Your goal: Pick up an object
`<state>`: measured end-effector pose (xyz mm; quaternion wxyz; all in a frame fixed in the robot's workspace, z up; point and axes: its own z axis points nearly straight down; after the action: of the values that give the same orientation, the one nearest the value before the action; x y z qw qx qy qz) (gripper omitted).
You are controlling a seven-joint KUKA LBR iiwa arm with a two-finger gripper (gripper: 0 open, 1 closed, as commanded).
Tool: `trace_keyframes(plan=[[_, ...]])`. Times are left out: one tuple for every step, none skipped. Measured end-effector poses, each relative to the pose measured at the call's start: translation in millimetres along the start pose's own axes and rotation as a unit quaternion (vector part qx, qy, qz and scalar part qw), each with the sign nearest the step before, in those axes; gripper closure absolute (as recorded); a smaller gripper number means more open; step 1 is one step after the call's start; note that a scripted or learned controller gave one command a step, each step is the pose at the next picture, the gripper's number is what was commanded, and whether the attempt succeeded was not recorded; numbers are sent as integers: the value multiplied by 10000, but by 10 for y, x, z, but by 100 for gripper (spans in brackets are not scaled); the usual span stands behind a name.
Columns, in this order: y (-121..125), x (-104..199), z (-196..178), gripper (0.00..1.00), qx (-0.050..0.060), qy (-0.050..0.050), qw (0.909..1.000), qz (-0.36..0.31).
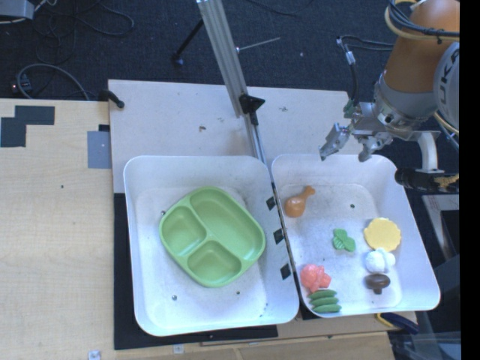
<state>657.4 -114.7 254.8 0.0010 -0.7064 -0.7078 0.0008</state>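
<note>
Claw (346, 147) open, nothing btwn fingers, hovering over far edge of right bin (420, 276). Orange drumstick (298, 201) near bin's far-left corner. Green tray (212, 235) in left bin (142, 201). Yellow disc (382, 233) by right edge.

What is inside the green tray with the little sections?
Nothing shows inside the green tray. All three of its sections look bare. It sits in the left bin. The part of the bin's floor under the tray is covered, so that cannot be seen.
</note>
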Motion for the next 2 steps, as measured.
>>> trace_keyframes(plan=[[0, 1, 0, 0, 1, -2, 10000, -6], [25, 36, 440, 0, 19, 1, 10000, -16]])
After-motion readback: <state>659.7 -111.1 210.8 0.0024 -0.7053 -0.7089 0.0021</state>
